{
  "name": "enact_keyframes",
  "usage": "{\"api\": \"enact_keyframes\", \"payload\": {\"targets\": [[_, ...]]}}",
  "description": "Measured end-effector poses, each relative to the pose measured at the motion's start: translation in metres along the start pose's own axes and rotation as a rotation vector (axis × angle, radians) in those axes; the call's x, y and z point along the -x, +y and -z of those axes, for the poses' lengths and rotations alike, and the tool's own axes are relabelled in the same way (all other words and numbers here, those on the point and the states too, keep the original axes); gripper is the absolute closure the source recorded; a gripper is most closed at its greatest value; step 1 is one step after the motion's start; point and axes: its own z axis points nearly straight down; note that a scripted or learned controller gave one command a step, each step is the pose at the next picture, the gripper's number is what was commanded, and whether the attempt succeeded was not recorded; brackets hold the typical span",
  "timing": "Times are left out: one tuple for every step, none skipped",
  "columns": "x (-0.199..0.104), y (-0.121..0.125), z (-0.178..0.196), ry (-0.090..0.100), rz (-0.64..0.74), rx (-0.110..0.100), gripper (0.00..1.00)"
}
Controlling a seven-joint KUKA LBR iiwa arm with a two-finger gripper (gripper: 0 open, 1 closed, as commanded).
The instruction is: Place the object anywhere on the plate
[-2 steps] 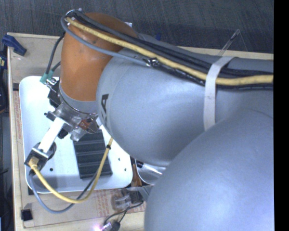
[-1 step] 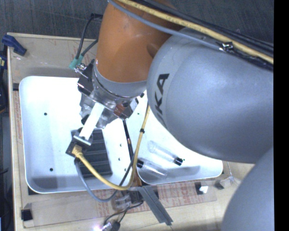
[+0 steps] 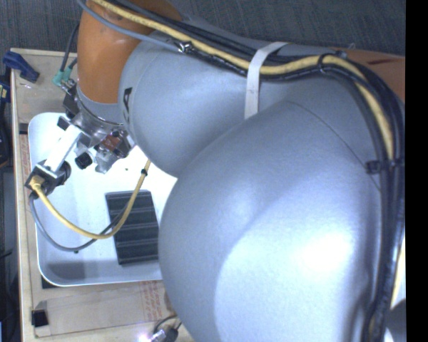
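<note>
Bulky grey arm [image 3: 271, 191] looming over shallow white bin [image 3: 46, 262]. Pincer [image 3: 93, 144] low at bin's upper left; fingers' spread impossible to tell. Dark ribbed rectangular block [image 3: 133, 226] lying flat inside, crossed by yellow cable [image 3: 78, 228].

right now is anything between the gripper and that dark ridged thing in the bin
Nothing solid that I can see. The gripper sits up and to the left of the dark ridged object, with bare bin floor between them. A yellow cable droops across the object's upper part. The arm covers what lies to the right.
</note>
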Motion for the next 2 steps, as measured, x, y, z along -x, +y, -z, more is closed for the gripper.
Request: {"api": "enact_keyframes", "payload": {"targets": [[0.088,0.012,-0.009,0.003,0.060,-0.001,1.00],[0.151,0.035,-0.082,0.001,0.376,-0.001,1.00]]}}
